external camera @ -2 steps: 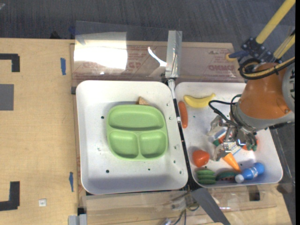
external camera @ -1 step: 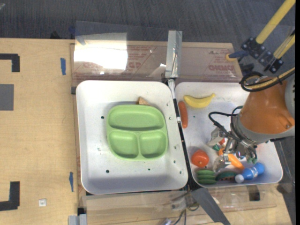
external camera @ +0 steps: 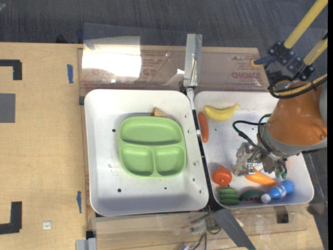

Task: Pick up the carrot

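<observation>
Crowding the right bin's [external camera: 307, 194] near rim: a green vegetable [external camera: 227, 194], a darker green item [external camera: 252, 195] and a blue-and-white bottle [external camera: 277, 190], almost end to end. Just behind them lies the carrot [external camera: 261, 179] — orange, tapered, lying roughly flat, thin end pointing toward the bottle. The gripper [external camera: 251, 163] hangs right over its thick end; whether the metal fingers are open or closed on anything cannot be told, as the wrist hides them. A red-orange tomato [external camera: 222, 176] sits just left of the carrot, near the divider. A long red-orange pepper [external camera: 203, 127] lies along the divider wall, a banana [external camera: 221, 111] near the far rim. Little free floor around the carrot — open room only mid-bin. The left bin [external camera: 99, 139] holds a green three-compartment tray [external camera: 153, 146]. Red print on the far clear panel is unreadable.
</observation>
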Tool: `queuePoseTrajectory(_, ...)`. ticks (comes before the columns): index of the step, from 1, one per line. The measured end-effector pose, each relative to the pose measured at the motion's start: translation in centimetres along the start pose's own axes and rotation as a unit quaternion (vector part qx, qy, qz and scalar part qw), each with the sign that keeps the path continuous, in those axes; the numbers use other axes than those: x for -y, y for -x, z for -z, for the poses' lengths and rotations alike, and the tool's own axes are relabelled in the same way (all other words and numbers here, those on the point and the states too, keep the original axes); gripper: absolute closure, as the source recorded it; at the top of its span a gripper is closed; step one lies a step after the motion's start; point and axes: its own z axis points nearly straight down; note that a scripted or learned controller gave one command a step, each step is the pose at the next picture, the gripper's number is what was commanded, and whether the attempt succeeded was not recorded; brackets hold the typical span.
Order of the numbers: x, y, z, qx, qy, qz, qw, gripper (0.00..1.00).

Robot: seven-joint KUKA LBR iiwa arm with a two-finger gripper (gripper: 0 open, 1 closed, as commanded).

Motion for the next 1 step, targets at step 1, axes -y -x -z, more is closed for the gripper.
queuePoseTrajectory(1, 0.9, 0.27, -1.21, -0.006, 0.004, 0.209, 0.9779, 1.0)
